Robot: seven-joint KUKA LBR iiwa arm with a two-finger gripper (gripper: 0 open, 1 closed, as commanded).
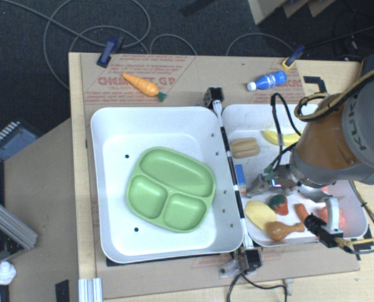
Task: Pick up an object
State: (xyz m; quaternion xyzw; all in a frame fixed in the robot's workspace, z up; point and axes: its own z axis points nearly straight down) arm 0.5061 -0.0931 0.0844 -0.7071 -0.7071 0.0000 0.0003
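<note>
While jaws (262, 182) hang low in right bin (250, 115), state unclear; strawberry (276, 201) just beside.

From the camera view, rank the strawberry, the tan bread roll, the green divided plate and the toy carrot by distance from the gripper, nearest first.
1. strawberry, right bin, just below the gripper.
2. tan bread roll, right bin, up-left of it.
3. green divided plate, left bin.
4. toy carrot, on the cardboard beyond the left bin.

Red print on the cardboard (174, 68) reads, perhaps, "CHEM… GP".
</note>
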